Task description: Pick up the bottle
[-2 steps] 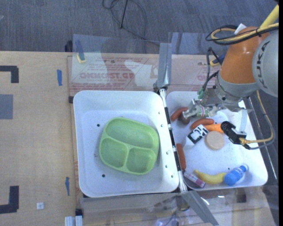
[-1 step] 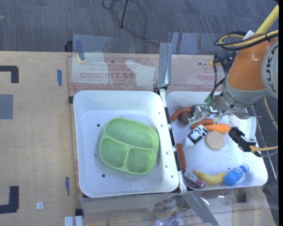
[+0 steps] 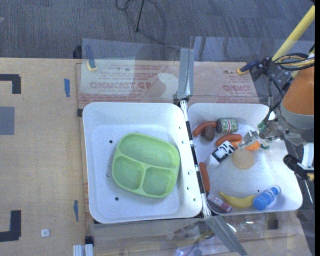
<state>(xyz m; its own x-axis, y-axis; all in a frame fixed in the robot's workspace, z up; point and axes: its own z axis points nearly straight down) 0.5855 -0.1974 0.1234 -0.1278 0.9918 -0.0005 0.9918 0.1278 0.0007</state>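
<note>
wooden bench [image 3: 40, 150] carries two white bins side by side. left bin [image 3: 100, 120] holds a green divided plate [image 3: 145, 164]. right bin [image 3: 295, 197] holds the blue bottle [image 3: 265, 198], lying on its side near the front right corner, just beside a banana [image 3: 239, 201]. fingers [image 3: 248, 140] sit low over the middle of this bin, near a tan round thing [image 3: 243, 159], well apart from the bottle; how far open they are cannot be told.

Bench on grey carpet

A pale wooden bench [image 3: 40, 150] stood on grey carpet [image 3: 60, 27]; black cables [image 3: 142, 15] trailed across the floor.
</note>
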